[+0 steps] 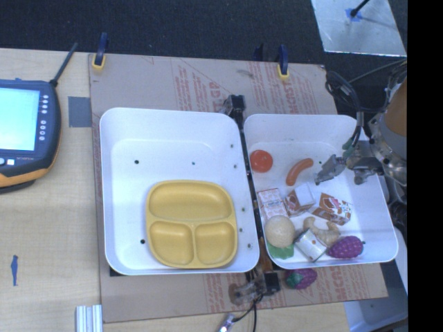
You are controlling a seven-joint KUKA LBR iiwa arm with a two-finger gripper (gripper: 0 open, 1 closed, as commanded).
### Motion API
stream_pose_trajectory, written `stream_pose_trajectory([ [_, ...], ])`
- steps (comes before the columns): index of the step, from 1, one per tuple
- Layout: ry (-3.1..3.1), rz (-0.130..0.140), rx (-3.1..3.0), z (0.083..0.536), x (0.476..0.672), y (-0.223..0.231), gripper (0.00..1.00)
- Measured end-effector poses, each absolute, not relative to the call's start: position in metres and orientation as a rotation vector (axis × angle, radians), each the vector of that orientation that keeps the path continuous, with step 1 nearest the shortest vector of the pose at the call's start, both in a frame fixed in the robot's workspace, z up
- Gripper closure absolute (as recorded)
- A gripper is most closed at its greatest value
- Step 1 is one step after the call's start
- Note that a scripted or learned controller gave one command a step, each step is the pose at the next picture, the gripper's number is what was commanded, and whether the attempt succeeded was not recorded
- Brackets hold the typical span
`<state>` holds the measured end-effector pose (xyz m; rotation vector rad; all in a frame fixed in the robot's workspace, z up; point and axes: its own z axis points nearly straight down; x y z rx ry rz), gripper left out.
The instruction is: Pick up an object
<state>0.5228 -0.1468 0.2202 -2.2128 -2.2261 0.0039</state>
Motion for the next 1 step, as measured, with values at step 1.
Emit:
stream_pose_trajectory([
  [1, -2.226, 0.008, -2.21, 0.1205, 0.5671, -0.1097, 0.0],
])
